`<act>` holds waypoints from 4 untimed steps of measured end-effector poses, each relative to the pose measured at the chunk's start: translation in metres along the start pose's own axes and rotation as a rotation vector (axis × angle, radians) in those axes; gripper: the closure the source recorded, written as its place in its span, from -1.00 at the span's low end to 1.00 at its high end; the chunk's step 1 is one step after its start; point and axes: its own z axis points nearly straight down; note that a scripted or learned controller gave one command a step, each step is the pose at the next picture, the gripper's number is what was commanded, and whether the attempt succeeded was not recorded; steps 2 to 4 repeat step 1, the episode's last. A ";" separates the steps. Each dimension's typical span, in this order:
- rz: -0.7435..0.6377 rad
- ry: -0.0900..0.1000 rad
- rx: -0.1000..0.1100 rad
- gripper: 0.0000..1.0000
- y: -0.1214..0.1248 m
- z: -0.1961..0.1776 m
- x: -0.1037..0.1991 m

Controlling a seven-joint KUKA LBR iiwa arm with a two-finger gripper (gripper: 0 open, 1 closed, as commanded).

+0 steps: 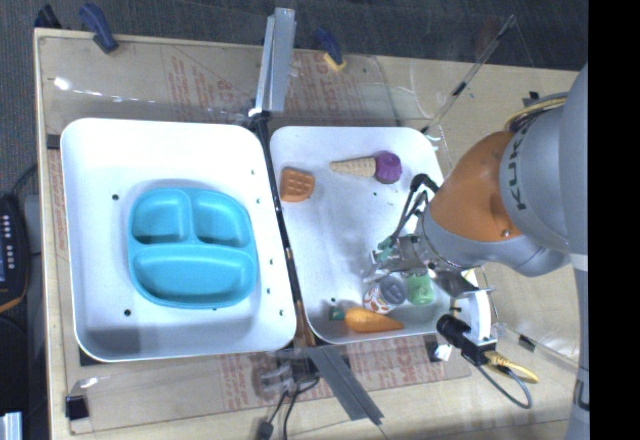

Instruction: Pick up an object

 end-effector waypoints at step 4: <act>0.000 0.000 0.000 -1.00 0.000 0.000 0.000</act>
